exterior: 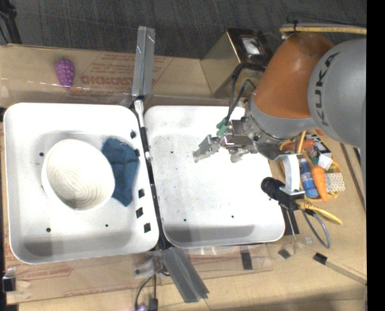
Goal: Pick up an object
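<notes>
In the left bin [24, 238] a white woven dome-shaped hat [78, 173] lies left of centre. A dark blue cloth [122, 167] lies crumpled against its right side. My gripper [205, 148] hangs over the upper middle of the right bin [199, 232], pointing left, well to the right of both objects. I see nothing held in it. The grey arm with its orange band [290, 76] comes in from the upper right.
A small purple object [65, 72] lies on the cardboard behind the left bin. A brown box [234, 54] stands behind the right bin. Orange, blue and yellow-handled tools [315, 186] are heaped on the bench right of the right bin. A ridge [147, 173] divides the bins.
</notes>
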`<state>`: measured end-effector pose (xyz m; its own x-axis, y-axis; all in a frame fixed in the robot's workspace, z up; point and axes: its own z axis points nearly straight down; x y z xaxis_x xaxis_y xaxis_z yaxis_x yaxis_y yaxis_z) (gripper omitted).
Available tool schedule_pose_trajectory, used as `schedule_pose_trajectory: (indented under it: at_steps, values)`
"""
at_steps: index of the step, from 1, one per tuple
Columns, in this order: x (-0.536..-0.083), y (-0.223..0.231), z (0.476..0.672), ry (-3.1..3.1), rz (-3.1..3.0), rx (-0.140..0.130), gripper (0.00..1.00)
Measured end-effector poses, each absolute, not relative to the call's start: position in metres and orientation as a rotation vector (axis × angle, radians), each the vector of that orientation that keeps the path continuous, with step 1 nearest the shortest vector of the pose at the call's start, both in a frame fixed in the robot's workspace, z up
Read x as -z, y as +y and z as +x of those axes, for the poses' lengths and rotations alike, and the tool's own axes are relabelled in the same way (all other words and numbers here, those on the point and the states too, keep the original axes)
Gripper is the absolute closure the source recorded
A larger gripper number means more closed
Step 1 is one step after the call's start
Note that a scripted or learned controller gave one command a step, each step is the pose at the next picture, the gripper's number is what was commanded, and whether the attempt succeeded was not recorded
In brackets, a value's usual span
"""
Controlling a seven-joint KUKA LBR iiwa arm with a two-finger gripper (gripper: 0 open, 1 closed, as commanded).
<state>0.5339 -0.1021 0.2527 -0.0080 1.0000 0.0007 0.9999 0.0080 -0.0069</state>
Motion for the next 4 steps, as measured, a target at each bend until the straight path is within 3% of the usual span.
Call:
schedule_pose_trajectory:
  at_steps: [1, 2, 3, 4]
  values:
    - [-0.339, -0.118, 0.525, -1.66, -2.667, -0.003, 0.0]
    - [-0.388, -0.186, 0.508, -1.727, -2.623, -0.002, 0.0]
    - [-0.434, -0.182, 0.576, -1.214, -2.896, -0.004, 0.0]
    - [-0.441, -0.189, 0.648, -1.169, -2.913, -0.006, 0.0]
